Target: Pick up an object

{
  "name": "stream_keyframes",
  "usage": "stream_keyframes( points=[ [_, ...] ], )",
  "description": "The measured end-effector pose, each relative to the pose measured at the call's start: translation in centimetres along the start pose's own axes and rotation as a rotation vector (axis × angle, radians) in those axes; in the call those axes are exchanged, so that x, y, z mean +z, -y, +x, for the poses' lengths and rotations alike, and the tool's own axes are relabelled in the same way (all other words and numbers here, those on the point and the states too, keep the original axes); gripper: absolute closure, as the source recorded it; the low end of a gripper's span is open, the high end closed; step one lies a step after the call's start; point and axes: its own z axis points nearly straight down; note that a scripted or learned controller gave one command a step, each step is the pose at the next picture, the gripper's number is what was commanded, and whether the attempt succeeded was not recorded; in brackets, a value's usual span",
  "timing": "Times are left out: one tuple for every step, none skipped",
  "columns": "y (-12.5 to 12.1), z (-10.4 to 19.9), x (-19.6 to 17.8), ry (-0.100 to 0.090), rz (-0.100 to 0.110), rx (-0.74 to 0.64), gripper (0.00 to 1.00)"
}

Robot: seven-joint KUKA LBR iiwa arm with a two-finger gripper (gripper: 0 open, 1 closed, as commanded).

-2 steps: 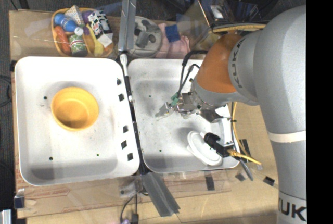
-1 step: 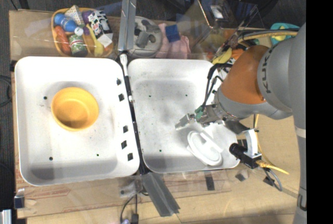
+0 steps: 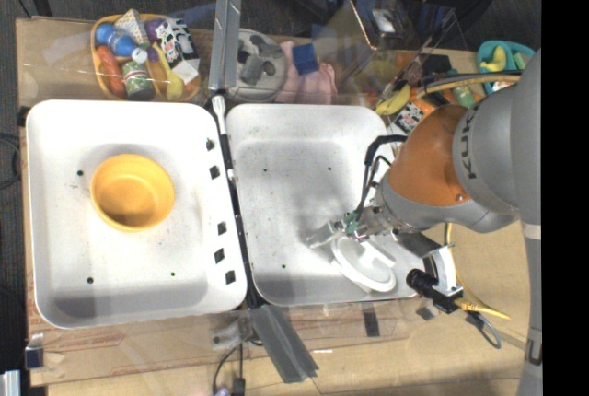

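Observation:
A white cup-like object [image 3: 365, 263] lies on its side near the front right corner of the right bin [image 3: 276, 164]. My gripper [image 3: 336, 232] is down low in that bin, just above and to the left of the white object, touching or nearly touching its rim. Nothing shows clearly between its tips. The grey arm with its orange band [image 3: 428, 168] reaches in from the right over the bin's right wall. A yellow bowl [image 3: 133, 191] sits upright in the left bin [image 3: 55, 274], far from the gripper.
A yellow basket of small toys [image 3: 143, 58] stands behind the left bin. More clutter lies behind the right bin, including a grey object [image 3: 258, 63] and a blue block [image 3: 305, 58]. A divider with black clips [image 3: 225, 210] separates the bins.

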Motion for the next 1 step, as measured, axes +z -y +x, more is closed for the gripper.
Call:
stream_keyframes(
  points=[
    [-0.08,-0.07,-0.75,-0.002,0.003,-0.004,1.00]
  ],
)
